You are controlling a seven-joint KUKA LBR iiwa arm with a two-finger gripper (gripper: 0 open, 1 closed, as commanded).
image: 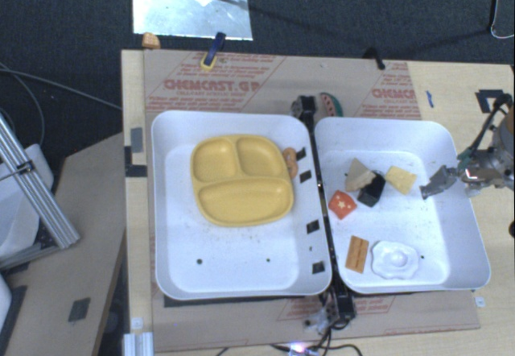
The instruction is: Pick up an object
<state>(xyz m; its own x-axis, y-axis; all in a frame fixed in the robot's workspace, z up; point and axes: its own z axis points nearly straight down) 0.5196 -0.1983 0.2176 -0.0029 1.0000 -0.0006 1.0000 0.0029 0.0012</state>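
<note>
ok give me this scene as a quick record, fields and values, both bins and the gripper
left bin: yellow divided plate
right bin: orange-red piece, tan block, black piece, yellow block, brown cracker, white fried egg toy
gripper: over the right bin's right side, next to the yellow block
held: nothing seen between fingers

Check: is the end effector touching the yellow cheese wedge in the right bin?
Apart. In the camera view the end effector hangs near the right bin's right side, with bare white floor plainly visible between it and the yellow cheese wedge.
</note>
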